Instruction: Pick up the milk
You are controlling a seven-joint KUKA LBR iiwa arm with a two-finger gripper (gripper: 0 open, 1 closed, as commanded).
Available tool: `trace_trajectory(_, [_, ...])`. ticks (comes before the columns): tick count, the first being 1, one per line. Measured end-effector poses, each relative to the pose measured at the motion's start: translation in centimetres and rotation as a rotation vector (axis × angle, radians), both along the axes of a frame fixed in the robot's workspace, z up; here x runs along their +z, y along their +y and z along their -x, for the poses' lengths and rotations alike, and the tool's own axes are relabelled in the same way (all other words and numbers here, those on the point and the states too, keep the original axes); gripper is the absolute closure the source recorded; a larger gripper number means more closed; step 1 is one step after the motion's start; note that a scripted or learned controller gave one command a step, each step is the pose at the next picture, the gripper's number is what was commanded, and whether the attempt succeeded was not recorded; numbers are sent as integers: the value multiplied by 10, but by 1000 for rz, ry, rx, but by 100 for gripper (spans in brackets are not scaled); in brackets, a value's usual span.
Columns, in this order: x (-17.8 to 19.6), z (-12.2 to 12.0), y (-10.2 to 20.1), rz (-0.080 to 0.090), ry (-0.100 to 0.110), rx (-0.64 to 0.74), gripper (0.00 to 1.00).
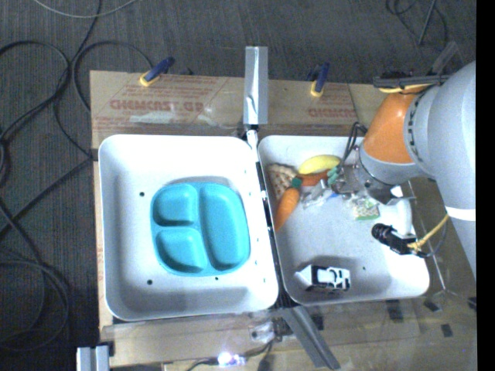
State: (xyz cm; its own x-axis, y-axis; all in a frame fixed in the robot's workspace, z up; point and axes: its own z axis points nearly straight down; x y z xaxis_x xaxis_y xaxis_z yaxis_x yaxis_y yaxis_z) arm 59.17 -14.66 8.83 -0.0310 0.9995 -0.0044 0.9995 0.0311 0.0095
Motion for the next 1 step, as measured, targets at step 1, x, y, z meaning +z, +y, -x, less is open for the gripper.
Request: trace_trajectory(1, [1, 52, 19, -4, -2, -249, 0])
